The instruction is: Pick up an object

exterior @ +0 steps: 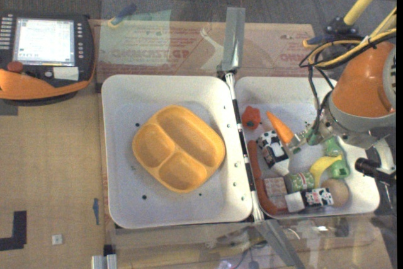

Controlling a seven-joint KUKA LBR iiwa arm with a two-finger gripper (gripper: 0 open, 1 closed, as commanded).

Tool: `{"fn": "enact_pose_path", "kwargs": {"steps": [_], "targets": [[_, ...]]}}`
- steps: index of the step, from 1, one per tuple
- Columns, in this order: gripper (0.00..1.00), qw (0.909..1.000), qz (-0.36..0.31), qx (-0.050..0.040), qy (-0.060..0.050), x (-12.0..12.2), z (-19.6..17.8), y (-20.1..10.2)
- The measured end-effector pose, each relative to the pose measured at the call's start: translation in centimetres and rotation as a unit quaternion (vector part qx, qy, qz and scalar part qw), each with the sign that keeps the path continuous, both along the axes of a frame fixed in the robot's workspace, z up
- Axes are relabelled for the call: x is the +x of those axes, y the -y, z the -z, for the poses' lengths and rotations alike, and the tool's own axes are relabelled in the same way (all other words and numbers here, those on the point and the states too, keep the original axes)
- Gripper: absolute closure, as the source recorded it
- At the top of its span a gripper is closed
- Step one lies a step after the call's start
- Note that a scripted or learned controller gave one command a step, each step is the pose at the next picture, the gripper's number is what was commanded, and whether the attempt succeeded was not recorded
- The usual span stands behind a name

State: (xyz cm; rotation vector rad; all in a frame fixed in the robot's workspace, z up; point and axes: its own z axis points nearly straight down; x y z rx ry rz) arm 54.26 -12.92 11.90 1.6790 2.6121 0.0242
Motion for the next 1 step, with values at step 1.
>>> {"fn": "enact_pose_path", "kwargs": {"steps": [1], "targets": [[1.00,0.9998,0.009,0.0030,-0.018,5.74,-13.23,-5.78]]}}
